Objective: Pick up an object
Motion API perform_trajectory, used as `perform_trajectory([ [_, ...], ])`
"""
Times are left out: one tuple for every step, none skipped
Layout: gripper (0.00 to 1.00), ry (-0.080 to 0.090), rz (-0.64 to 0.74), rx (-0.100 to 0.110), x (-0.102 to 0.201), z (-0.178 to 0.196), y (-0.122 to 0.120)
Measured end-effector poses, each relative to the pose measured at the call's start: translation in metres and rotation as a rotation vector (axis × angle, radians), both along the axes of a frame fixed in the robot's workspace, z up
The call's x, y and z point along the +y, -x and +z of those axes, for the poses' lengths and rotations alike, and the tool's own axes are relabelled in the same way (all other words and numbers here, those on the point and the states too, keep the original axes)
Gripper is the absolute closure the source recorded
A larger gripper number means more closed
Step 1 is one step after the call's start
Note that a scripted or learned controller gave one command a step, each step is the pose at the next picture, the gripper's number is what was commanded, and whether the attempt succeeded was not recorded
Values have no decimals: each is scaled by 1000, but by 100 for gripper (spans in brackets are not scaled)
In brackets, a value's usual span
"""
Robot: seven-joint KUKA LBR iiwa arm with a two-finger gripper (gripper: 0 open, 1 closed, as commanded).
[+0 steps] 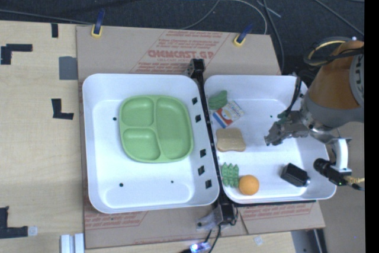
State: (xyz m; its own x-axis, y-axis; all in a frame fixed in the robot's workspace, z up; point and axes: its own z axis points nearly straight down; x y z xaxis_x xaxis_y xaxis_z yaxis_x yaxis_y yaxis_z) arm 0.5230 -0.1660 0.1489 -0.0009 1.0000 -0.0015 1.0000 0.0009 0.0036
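A: Where is the gripper [276,137] right now?

B: Low over the right bin [260,195], near its middle and toward the right wall. It is dark and small here; I cannot tell whether it grasps anything or how it is set.

A: And the arm [334,92]?

B: It reaches in from the right, orange band above the wrist, angled down and leftward.

A: Any writing?

B: Red print on the cardboard sheet [177,47] behind the bins, too blurred to read with confidence.

A: The objects?

B: All lie in the right bin. A tan sponge [230,140] sits left of the gripper, apart from it. An orange ball [249,185] lies at the front, a green toy [230,173] just beside it, a black block [294,175] below the gripper. A green divided plate [156,128] rests in the left bin [98,145].
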Motion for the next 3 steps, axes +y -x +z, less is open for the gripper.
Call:
perform_trajectory([
  [100,0,1,0,0,42,-2],
  [100,0,1,1,0,80,-3],
  [100,-3,5,5,48,72,-18],
])
